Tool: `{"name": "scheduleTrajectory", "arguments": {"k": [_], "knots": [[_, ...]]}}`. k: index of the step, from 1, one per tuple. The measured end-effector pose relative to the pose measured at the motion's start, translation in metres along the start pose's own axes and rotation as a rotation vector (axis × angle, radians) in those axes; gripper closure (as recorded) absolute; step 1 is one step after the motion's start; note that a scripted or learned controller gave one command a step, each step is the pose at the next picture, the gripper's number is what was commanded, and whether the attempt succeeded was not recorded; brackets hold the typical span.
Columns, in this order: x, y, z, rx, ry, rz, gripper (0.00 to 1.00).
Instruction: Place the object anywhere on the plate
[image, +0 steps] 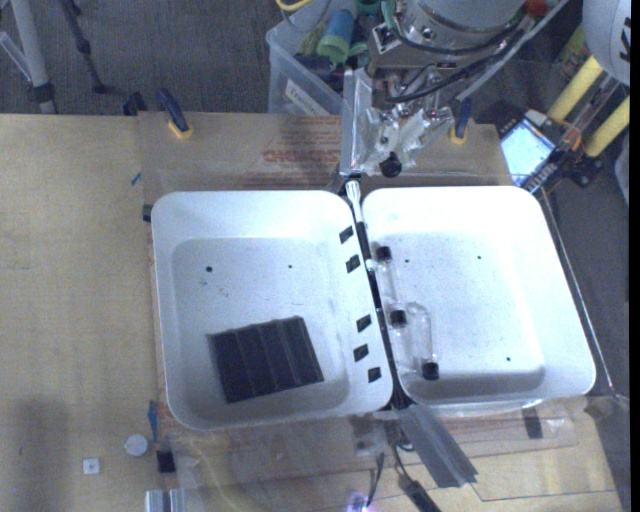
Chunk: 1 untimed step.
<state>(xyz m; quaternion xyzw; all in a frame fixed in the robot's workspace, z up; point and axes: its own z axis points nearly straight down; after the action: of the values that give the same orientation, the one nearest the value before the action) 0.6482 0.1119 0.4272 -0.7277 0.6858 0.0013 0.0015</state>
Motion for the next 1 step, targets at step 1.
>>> {"name": "scheduleTrajectory", "arguments": {"k": [1], "knots": [[0.0743, -0.0147, -0.0096, 0.007, 0.000, -0.044, 1.00]]}}
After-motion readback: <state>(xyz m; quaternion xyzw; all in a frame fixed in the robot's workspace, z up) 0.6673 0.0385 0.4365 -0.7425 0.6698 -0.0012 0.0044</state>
